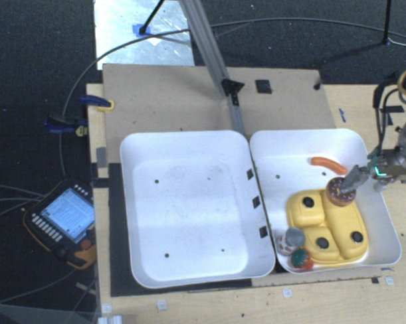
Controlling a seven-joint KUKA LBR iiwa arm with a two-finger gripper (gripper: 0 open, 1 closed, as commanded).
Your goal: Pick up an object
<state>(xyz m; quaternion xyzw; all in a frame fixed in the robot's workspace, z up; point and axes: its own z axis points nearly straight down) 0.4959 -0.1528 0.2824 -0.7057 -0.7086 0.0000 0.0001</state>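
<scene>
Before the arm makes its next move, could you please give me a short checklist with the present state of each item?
1. Gripper over the right bin: ok.
2. Gripper at a target: ok, its tip is at the brown object on the yellow toy.
3. Object seen between the fingers: cannot tell.
4. Orange piece apart from the gripper: ok.
5. Grey cylinder and red-green ball away from the tip: ok.

arm [404,159] cut off at right edge, jaws' stance too small to tell
</scene>
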